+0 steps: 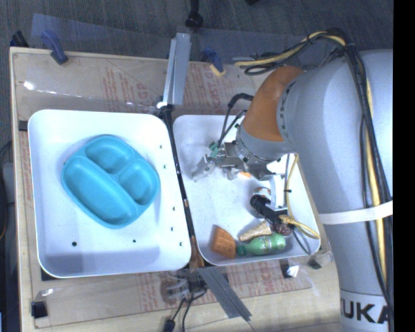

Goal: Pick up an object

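Note:
My gripper (209, 160) hangs low in the right bin (206, 206), over its upper left part, with the grey arm and its orange band (270, 109) reaching in from the right. No object shows in the gripper. Along the bin's near edge lie an orange waffle-patterned cone (222, 241), a green bottle (263, 245) on its side, and a tan bread-like piece (254, 232) resting against the bottle. These three sit well below and to the right of the gripper.
The left bin (48, 234) holds a blue divided plate (111, 179) at its middle. A raised rim where the two bins meet (178, 185) runs between them. The arm's bulk covers the right bin's right side.

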Available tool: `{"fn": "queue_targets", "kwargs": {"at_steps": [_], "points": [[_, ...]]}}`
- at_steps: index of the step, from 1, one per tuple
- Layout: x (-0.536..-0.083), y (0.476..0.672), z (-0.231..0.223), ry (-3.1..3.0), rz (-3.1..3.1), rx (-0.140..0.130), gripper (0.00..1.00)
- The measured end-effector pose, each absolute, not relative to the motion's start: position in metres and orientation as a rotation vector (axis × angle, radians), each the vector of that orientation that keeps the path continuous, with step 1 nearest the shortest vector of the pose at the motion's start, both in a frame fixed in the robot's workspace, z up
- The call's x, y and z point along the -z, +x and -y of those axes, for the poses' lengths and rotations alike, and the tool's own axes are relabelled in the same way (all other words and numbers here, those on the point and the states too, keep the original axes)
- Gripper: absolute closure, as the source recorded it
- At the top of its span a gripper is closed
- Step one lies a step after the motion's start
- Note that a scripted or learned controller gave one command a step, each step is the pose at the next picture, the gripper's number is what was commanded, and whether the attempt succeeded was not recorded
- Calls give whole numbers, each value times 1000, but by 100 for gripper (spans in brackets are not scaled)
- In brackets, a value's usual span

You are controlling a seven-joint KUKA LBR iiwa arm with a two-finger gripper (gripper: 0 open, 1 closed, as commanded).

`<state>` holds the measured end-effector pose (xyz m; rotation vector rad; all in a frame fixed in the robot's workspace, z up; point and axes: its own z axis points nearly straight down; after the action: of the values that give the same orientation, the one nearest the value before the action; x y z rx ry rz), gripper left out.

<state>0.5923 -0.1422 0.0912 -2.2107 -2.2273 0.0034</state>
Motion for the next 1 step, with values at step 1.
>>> {"fn": "queue_targets", "kwargs": {"at_steps": [1], "points": [[-93,476,120,-2222,2225,-6,0]]}}
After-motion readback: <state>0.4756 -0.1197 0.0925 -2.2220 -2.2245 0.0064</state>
